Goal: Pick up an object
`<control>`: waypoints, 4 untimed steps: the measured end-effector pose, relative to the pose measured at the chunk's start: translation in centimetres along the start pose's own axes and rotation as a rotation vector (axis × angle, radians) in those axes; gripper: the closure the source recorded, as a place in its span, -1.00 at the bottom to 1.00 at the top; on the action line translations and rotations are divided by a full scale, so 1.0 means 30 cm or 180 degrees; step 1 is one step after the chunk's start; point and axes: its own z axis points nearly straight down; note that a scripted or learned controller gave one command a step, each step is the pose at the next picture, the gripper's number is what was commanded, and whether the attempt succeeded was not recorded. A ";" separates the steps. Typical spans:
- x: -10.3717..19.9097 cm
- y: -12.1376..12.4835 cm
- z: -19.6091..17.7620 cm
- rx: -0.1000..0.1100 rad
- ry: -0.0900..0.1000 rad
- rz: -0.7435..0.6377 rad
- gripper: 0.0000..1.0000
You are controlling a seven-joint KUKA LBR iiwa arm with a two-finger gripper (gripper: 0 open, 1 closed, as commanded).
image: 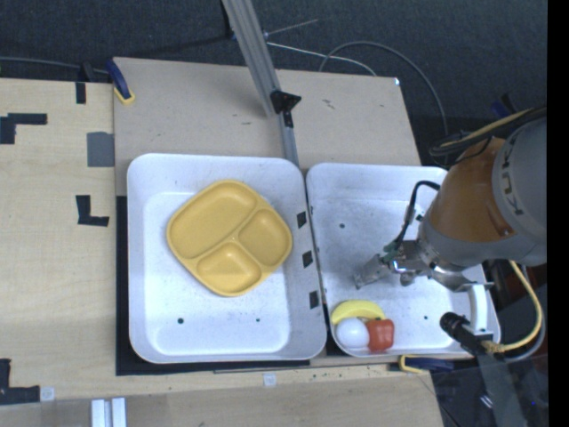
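Two shallow white bins sit side by side on a wooden bench. Small toys cluster in the right bin's [356, 194] near corner: a white ball [352, 334] touching a yellow piece [357, 310] and a red piece [381, 334]. Just above them hovers the gripper [366, 276], fingers apart and empty. A yellow divided plate [229, 237] fills the left bin [147, 265]. Crowded against the wall (and each other), the toys could likely slip or jam a closing grip.
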 end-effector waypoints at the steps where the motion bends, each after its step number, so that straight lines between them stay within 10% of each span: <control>1: 0.001 0.002 -0.041 -0.0008 0.0000 -0.0003 1.00; 4: 0.011 -0.010 -0.483 -0.0024 -0.0004 -0.0002 1.00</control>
